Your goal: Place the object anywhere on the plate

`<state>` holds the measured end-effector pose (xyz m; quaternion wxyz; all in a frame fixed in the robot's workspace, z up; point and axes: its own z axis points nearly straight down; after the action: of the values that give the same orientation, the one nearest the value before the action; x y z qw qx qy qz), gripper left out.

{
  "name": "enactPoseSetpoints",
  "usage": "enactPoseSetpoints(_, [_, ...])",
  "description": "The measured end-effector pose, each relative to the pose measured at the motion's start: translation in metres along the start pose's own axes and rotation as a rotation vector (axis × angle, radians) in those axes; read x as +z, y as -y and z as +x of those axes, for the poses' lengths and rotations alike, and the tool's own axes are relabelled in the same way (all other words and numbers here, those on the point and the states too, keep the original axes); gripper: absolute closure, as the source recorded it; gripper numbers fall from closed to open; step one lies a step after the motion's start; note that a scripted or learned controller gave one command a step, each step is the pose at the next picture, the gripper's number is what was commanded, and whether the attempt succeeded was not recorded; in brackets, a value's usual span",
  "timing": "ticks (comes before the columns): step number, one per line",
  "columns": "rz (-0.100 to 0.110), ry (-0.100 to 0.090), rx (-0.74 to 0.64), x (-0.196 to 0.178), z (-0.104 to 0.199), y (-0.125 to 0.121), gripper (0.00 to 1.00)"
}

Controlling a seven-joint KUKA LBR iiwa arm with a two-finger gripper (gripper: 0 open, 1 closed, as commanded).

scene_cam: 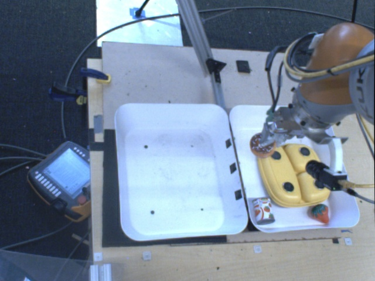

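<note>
A yellow plate [291, 180] with black dots lies in the right bin [246, 122]. A small round brown-and-pink doughnut [262, 146] is at the plate's upper-left corner, partly over its edge. My gripper [266, 137] comes down from the right onto the doughnut, and its fingers are shut on the doughnut's top. I cannot tell whether the doughnut rests on the plate or hangs just above it.
A small printed can [263, 211] stands at the right bin's front left. A red strawberry [320, 213] lies at its front right, beside the plate. The left bin [126, 157] is to the left. A metal pole [199, 34] slants above the bins' back edge.
</note>
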<state>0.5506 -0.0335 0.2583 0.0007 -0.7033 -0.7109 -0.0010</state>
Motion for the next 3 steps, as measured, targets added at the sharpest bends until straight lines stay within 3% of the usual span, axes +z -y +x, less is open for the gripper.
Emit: enactPoseSetpoints(3, [0.002, 0.0, 0.001, 0.03, 0.153, 0.024, 1.0])
